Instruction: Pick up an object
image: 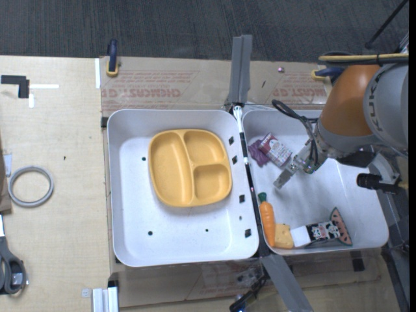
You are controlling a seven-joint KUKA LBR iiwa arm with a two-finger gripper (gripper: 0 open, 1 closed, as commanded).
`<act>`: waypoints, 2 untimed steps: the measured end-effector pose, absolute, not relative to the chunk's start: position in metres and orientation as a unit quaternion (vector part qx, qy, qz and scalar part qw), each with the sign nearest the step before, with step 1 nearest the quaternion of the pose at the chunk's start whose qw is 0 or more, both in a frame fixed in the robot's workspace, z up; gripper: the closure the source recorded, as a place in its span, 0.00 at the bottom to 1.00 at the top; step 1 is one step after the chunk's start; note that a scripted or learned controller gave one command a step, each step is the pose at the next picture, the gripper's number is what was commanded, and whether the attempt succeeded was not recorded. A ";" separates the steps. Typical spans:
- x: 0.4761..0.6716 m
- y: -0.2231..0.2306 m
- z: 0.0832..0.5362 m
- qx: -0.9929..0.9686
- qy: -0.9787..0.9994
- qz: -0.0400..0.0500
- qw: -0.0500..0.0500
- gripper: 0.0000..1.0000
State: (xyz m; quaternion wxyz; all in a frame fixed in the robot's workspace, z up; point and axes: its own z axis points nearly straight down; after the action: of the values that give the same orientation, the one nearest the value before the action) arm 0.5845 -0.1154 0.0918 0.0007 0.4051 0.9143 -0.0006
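The right bin (354, 203) holds a purple and white packet (271, 149) at its upper left, a toy carrot (266, 217) and a yellow chunk (283, 235) along its front left, and a black and white printed pack (323, 231) at the front. My gripper (284, 176) hangs over the middle left of this bin, just below and right of the purple packet, angled down to the left. Nothing shows between its fingers. The grey arm with the orange band (348, 103) reaches in from the right.
The left bin (130, 226) carries a yellow divided plate (190, 167). A metal divider (240, 77) runs between the bins. On the bench at left lie a grey ring (28, 186), scissors (12, 272) and a black bracket (18, 83).
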 end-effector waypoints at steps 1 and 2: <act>0.600 -0.110 0.092 0.534 0.846 -0.001 0.001 0.00; 0.630 -0.133 0.091 0.641 0.768 -0.001 0.000 0.00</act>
State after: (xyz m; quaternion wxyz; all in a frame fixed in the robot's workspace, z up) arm 0.6297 -0.1334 0.0914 0.0002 0.6407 0.7678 -0.0012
